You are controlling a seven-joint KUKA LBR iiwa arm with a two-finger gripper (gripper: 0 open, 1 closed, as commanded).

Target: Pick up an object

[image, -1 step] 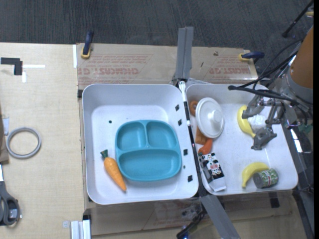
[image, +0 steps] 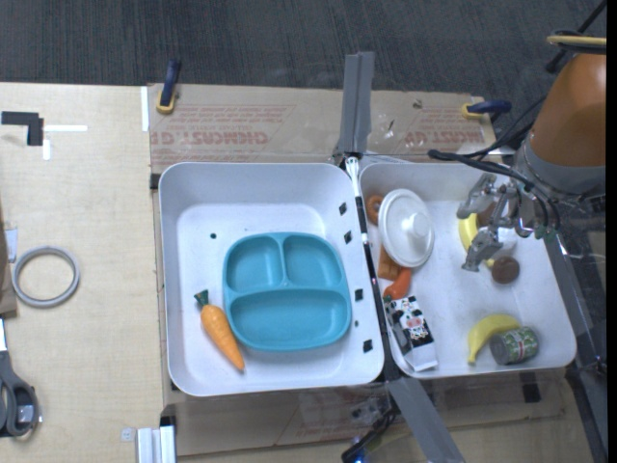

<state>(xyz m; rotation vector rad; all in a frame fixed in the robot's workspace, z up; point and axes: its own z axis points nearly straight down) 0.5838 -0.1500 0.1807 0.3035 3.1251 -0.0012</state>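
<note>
On the far left of the bench lies a roll of grey tape [image: 43, 275], with scissors [image: 16, 405] below it at the edge. The left bin [image: 183, 201] holds a teal divided plate [image: 286, 291] with three compartments, and a toy carrot [image: 221, 333] lies just beside the plate's lower left corner, its green top pointing up-left.

Across the divider, the right bin [image: 554, 302] is crowded. Against its left wall sit a white lidded bowl [image: 406, 228], orange and red pieces [image: 393, 276] partly tucked under it, and a small cow-print carton [image: 413, 333] lying flat below them. A yellow banana [image: 489, 334] curves near the bin's lower right, touching a green can [image: 516, 346] on its side.

The gripper [image: 479, 255] hangs over the upper right of this bin; its fingers are slightly apart and straddle a small yellow object [image: 469, 231], though contact is unclear. A brown round fruit [image: 505, 270] rests just beside the fingertips. The grey arm [image: 569, 114] with its orange band fills the upper right.
</note>
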